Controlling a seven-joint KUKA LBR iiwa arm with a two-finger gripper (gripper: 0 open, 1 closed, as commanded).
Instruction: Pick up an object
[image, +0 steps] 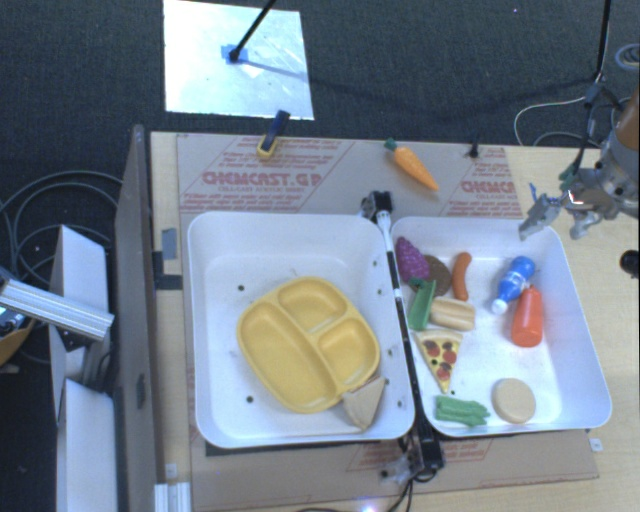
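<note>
Two shallow white bins sit side by side on a bench. Left bin (215, 300): a yellow divided tray (305, 343) lies near its middle, with a tan wedge (365, 402) touching the tray's near right corner. Right bin (580, 330): toy foods are scattered across it, namely purple grapes (411, 260), a sausage (461, 274), a hot dog bun (452, 315), a green pepper (421, 303) between the grapes and the bun, a pizza slice (440, 355), a bunch of green beans (462, 409), a round cookie (514, 400), a blue and white bottle (512, 283) and, just beside it, an orange bottle (527, 316). A toy carrot (412, 166) rests on the cardboard behind the bins (outside both). The gripper (563, 217) hangs above the far right corner of the right bin, its two fingers (537, 216) spread apart with nothing between them, well clear of the foods below.
</note>
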